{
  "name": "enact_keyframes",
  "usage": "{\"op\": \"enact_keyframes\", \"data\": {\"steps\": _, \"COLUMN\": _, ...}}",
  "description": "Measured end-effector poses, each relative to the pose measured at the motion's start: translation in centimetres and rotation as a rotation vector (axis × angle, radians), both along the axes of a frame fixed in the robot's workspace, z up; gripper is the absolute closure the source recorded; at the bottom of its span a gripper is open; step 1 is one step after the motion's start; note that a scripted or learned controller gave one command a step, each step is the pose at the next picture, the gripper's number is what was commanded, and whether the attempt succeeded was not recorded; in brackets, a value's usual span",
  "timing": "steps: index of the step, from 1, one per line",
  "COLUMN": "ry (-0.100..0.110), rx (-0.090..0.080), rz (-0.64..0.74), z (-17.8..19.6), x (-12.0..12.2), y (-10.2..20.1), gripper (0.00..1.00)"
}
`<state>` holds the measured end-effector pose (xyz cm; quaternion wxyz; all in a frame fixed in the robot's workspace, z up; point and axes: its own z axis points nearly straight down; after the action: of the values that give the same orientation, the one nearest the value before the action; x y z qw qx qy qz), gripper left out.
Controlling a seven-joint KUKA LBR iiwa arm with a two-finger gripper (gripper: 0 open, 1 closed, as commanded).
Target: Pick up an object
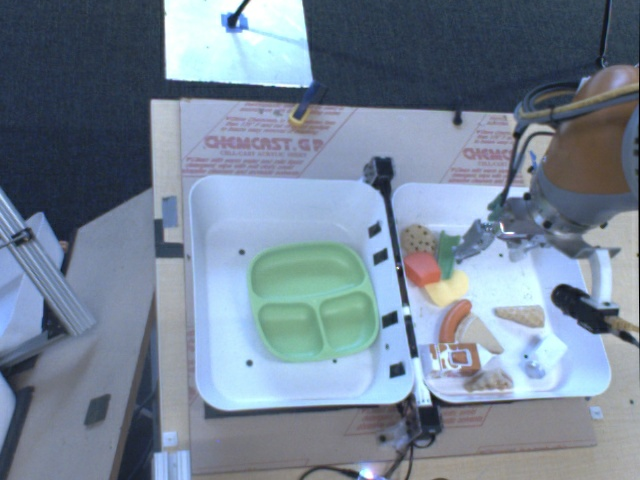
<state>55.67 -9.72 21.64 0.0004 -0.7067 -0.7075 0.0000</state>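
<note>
From above, my end effector (478, 238) hovers over the right white bin (580, 373), just beside a green toy vegetable (446, 250) and red block (422, 268); I cannot tell its state. A green divided plate (310, 300) lies in the left bin (220, 298).

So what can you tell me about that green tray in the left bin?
The green tray is a pale green plate that looks like moulded plastic, with rounded corners and three sunken compartments: one long one along the far side and two smaller ones nearer the camera. It lies flat, turned slightly askew, on the floor of the left white bin, nearer its right wall. Nothing lies in its compartments.
</note>
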Motion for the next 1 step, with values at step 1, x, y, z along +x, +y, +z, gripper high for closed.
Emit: {"op": "enact_keyframes", "data": {"steps": 1, "ry": 0.004, "rx": 0.001, "rz": 0.000, "z": -6.30, "x": -0.01, "y": 0.24, "gripper": 0.00}}
